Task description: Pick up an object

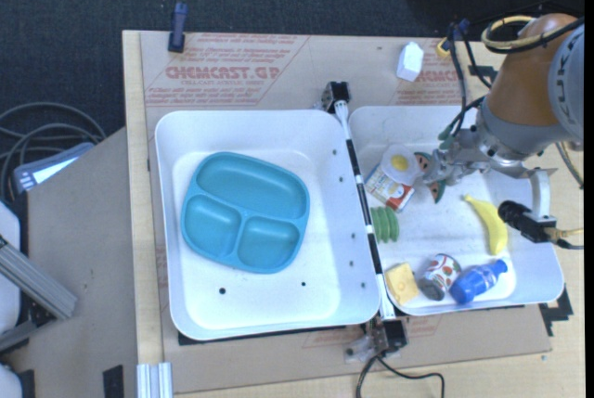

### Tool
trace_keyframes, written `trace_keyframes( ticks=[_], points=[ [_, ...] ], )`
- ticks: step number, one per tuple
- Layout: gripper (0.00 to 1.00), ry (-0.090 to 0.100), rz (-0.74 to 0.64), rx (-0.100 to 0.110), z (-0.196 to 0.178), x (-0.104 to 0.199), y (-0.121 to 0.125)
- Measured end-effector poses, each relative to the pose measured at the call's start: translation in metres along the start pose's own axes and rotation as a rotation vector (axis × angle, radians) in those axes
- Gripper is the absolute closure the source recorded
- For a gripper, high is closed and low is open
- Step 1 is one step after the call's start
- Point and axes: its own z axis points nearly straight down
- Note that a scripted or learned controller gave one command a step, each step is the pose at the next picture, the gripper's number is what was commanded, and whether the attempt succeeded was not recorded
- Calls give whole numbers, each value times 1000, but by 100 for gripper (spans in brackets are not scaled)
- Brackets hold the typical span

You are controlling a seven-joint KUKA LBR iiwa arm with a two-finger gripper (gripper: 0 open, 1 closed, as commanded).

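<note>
My gripper (434,172) hangs over the upper middle of the right bin (548,289), low above its floor. Just left of it lies a small white container with a yellow lid and red label (393,180). A small green and red piece (436,190) shows right under the gripper tip; whether it is gripped is unclear. A banana (489,222) lies to the lower right of the gripper. Along the bin's front edge sit a yellow block (401,282), a small can (438,274) and a blue bottle (478,280). A green ribbed item (384,224) rests by the divider.
The left bin (176,146) carries a blue divided plate (245,211). A black clamp bar (357,192) runs between the bins. A white block (410,61) and a blue clip (177,25) lie on the cardboard behind. Cables loop around the arm's wrist (520,99).
</note>
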Motion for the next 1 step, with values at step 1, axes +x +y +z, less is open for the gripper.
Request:
trace_keyframes(
  ticks=[1],
  points=[
    [100,0,0,0,-59,81,-40]
  ],
)
